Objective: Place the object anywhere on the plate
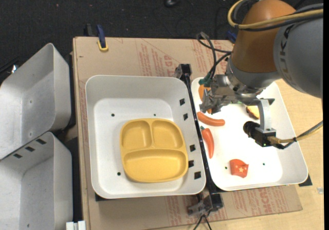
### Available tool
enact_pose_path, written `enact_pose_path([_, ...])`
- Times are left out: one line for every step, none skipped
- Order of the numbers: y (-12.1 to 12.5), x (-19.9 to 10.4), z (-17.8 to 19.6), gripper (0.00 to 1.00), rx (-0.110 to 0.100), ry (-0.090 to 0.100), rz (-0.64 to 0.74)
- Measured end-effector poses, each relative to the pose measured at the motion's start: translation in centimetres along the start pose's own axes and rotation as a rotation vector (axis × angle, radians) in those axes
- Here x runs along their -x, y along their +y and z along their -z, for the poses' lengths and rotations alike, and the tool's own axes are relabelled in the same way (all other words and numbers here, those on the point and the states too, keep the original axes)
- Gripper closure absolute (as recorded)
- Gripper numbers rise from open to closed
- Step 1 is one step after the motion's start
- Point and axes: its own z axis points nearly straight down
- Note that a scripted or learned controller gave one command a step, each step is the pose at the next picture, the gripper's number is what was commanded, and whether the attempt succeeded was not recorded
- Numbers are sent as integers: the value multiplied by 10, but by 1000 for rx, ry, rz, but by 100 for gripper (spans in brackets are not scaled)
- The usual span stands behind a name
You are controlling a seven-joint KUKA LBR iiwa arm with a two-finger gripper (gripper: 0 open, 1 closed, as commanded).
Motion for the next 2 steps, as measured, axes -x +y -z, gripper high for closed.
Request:
enact_pose_path([-8,-54,3,100,-1,0,0])
enact_pose_path([-6,-109,1,100,-1,1,1])
